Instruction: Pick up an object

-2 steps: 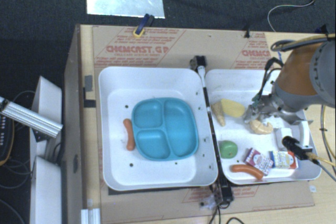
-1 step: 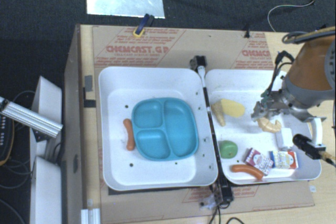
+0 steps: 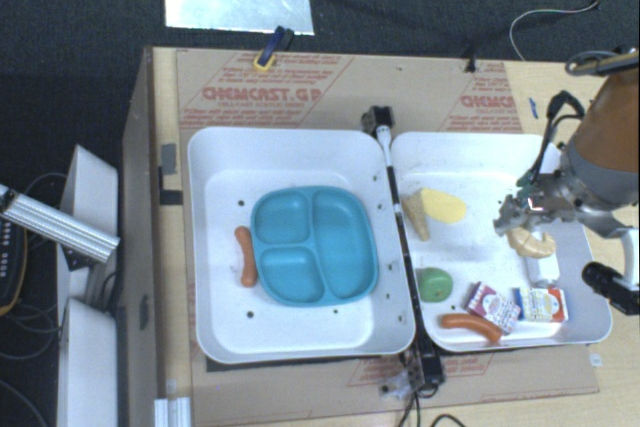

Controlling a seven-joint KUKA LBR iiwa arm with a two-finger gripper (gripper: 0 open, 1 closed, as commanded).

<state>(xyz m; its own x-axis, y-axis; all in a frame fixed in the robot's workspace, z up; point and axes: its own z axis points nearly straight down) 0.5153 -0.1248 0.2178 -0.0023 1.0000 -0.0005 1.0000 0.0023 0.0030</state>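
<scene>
My gripper (image 3: 517, 214) hangs over the right part of the right bin (image 3: 500, 151), with the grey arm reaching in from the right edge. Just below it lies a tan ring-shaped piece (image 3: 530, 243), partly covered by the gripper. In the same bin lie a yellow lump (image 3: 443, 206), a beige stick (image 3: 415, 216), a green round piece (image 3: 435, 284), a red sausage (image 3: 469, 324) and two small cartons (image 3: 494, 306) (image 3: 543, 304). I cannot tell whether the gripper touches the tan piece.
The left bin (image 3: 290, 151) holds a blue divided plate (image 3: 314, 245) and an orange sausage (image 3: 245, 256) beside it. A black clamp (image 3: 379, 121) sits where the bins meet at the back. Cables run past the bench's far right corner.
</scene>
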